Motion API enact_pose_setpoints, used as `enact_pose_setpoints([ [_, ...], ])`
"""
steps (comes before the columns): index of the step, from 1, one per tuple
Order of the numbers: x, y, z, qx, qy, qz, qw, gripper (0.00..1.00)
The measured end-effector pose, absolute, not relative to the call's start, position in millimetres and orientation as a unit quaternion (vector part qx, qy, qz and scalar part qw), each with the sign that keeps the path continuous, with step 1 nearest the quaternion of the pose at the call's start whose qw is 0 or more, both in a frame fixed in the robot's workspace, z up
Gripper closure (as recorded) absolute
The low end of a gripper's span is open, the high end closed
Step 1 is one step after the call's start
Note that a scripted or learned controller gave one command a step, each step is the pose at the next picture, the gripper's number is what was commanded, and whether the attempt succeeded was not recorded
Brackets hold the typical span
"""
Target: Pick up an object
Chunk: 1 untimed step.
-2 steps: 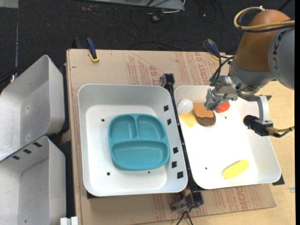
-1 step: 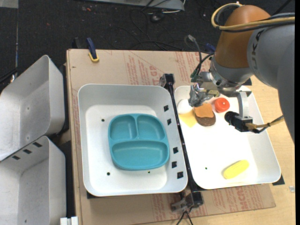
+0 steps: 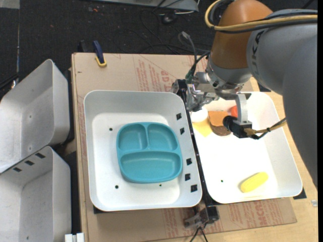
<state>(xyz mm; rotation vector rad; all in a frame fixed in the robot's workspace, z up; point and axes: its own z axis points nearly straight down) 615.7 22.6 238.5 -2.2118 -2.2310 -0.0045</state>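
Hanging low over the right bin, gripper near the far-left corner, beside the heap of small objects; claw state impossible to tell. Lying near the front: yellow object. Sitting in the left bin: teal divided tray.

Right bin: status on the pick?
Gripper low over right bin's far-left cluster, nothing seen held. Yellow piece lies apart, near front. Teal tray in left bin.

we see a robotics lab. two white bins sit on a cardboard-covered bench. loose cables trail across the dark floor.
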Motion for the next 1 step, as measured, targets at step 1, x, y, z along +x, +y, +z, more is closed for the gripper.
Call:
enact_pose_setpoints([
  [1, 614.9, 69.9, 243.0, -0.704, -0.71, -0.001, 0.0, 1.0],
])
